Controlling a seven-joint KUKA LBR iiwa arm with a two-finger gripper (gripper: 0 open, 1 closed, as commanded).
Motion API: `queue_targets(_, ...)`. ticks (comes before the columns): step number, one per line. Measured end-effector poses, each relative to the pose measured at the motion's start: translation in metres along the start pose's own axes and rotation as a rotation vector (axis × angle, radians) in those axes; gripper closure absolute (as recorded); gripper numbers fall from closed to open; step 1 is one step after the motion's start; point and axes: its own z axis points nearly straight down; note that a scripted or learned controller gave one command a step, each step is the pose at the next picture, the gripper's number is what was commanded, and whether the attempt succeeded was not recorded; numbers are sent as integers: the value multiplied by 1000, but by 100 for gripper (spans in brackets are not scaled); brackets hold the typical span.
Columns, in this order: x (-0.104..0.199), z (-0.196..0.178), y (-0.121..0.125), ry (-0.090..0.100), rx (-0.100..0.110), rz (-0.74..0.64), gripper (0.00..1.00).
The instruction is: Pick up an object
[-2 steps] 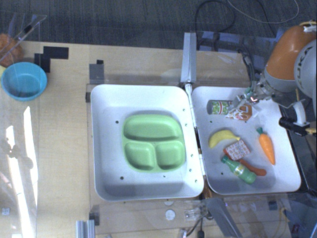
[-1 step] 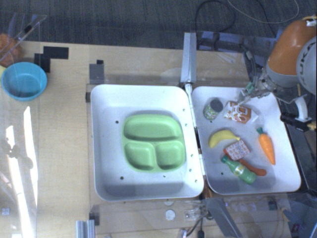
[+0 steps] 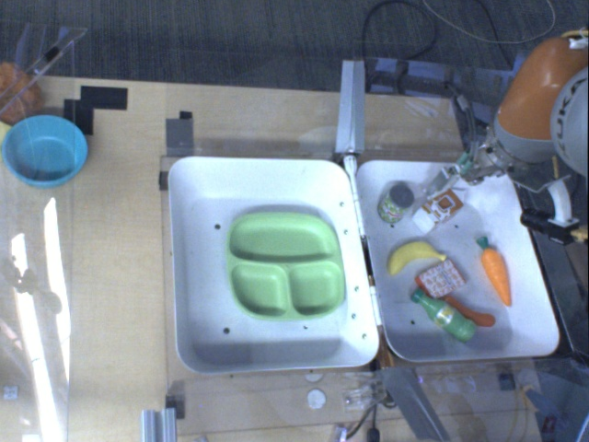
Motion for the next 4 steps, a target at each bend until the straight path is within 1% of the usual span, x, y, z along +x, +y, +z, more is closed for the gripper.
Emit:
queue_targets(1,24,33,9,20,44,-32,0)
queue_targets(2,25,19,14,15,30,-38,100)
queue_targets(3,27,20,13,22,36,-39,0)
queue_targets(4,37,32,13,21,54,-147,0)
